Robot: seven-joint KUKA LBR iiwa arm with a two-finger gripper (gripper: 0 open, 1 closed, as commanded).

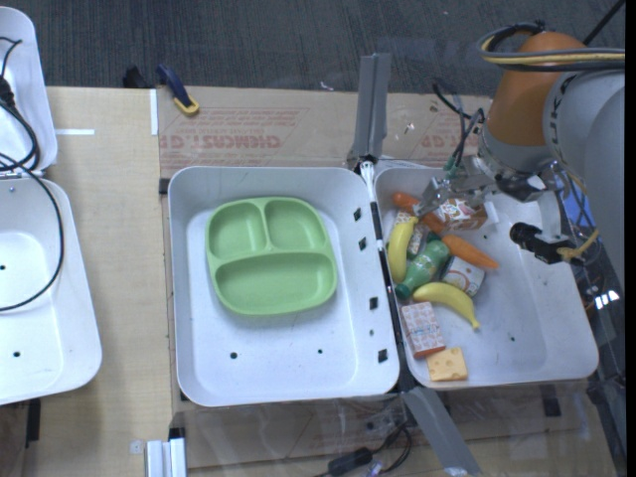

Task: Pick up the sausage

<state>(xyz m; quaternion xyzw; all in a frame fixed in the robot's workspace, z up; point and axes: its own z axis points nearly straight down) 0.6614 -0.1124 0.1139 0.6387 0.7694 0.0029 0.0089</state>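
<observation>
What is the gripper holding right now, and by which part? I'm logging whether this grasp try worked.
It cannot be told. The gripper is down among the toy food at the back of the right bin, near the sausage, but nothing visibly sits between its fingers.

Bright, even overhead light, soft shadows, mild glare on the white bins (189, 296), slightly soft focus throughout.

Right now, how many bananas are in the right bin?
2. One banana stands along the bin's left wall, beside the green bottle. The other banana lies just below that bottle. The pile may hide more.
</observation>
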